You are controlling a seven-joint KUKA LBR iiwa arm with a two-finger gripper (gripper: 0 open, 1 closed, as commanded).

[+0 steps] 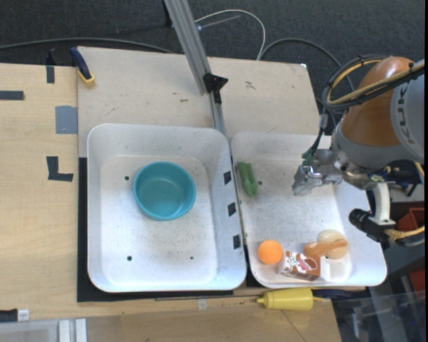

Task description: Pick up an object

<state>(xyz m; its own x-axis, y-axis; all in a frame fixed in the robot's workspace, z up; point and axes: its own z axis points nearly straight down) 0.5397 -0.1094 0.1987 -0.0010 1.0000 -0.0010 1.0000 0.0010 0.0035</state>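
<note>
My gripper (304, 182) hangs over the upper right part of the right bin (285, 148), with nothing visible between its fingers. A green object (247, 178) lies at the bin's left side, well left of the gripper. An orange ball (270, 252) sits near the bin's front edge. Beside it are a red-and-white packet (299, 263), a tan and orange toy (328, 244) and a white block (337, 268). A teal bowl (165, 190) stands in the left bin (114, 262).
A yellow object (289, 299) lies on the bench just in front of the right bin. A grey metal pole (192, 41) slants down to the divide between the bins. Cables loop behind the right bin.
</note>
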